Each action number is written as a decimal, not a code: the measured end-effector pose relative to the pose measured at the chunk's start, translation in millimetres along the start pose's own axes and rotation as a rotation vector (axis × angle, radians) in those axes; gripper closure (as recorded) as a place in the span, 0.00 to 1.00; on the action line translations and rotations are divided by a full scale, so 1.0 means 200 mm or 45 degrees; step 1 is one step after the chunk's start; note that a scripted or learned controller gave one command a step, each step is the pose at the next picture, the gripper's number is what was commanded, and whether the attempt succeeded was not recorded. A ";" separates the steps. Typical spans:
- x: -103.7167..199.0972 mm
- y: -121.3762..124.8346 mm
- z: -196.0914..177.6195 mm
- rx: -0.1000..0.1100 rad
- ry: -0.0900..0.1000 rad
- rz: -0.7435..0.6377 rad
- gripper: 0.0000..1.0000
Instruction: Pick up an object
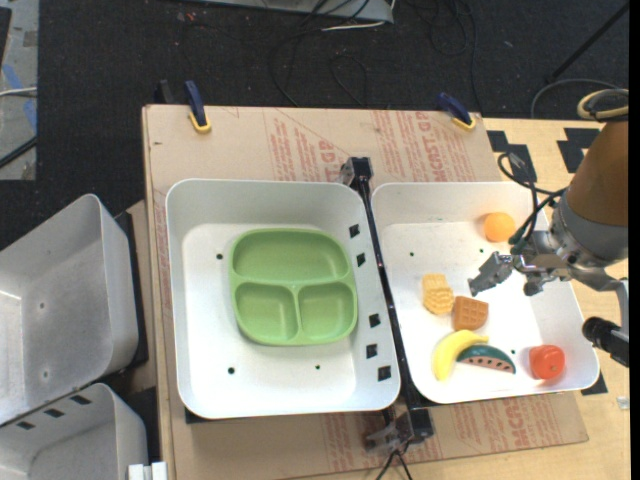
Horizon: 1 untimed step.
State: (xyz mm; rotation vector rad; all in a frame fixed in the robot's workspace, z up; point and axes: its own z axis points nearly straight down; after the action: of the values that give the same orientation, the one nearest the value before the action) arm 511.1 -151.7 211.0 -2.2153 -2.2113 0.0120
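The tool [497, 271] hangs over the right bin [440, 203], reaching in from the right, so the food pieces loose on the bin floor lie under its reach. Nearest are the two waffles [452, 305], just left of it and below; nothing sits between its fingers, and whether they are open I cannot tell. The green tray [293, 286] lies alone in the left bin [190, 298], well apart from the tool.

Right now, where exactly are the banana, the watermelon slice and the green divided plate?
banana [452, 352]: camera view, middle of its yellow curve.
watermelon slice [489, 359]: camera view, its red flesh.
green divided plate [294, 284]: camera view, ridge between its compartments.
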 end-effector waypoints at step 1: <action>0.00 0.01 -0.03 -0.017 -0.003 -0.004 0.00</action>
State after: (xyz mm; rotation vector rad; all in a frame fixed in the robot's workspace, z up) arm 514.0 -151.3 217.7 -2.2194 -2.2229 0.0003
